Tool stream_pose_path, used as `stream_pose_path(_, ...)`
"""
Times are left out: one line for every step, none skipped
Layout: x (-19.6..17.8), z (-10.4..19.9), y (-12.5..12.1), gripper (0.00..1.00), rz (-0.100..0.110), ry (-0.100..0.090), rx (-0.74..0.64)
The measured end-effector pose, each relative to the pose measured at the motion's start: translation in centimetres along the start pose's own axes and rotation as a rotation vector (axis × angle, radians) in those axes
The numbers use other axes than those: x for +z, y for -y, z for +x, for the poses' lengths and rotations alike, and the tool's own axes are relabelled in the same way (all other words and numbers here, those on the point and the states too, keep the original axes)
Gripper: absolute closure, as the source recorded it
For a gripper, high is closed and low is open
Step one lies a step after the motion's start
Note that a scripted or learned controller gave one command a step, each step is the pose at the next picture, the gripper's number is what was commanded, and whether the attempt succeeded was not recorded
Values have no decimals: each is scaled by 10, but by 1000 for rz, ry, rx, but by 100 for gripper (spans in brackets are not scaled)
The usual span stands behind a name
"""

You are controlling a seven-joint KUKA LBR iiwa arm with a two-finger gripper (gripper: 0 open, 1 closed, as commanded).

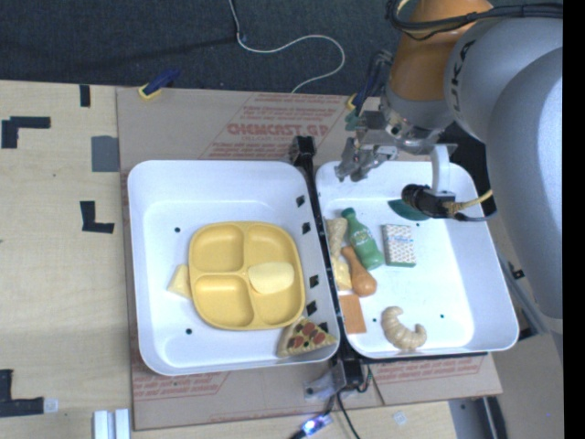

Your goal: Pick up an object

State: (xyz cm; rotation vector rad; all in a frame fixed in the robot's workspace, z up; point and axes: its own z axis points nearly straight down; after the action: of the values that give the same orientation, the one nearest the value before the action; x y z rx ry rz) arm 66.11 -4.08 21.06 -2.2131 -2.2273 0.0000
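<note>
Hovering over the right bin's far edge, the gripper stood slightly spread and held nothing. The bottle lay just nearward of it, long axis running near-to-far along the bin's left wall.

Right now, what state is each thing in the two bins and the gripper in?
gripper: above right bin's far edge, holding nothing visible
yellow divided plate: flat in left bin, pale piece in one compartment
pizza slice: flat, left bin's near corner
green bottle: lying on its side
croissant: resting loose in right bin
</note>
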Motion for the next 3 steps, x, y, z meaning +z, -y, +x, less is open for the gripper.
stream_pose_path(-5, 47, -2, 100, 0, 0, 0)
stream_pose_path(-7, 45, -11, 100, -1, 1, 3)
stream_pose_path(-3, 48, -5, 100, 1, 2, 5)
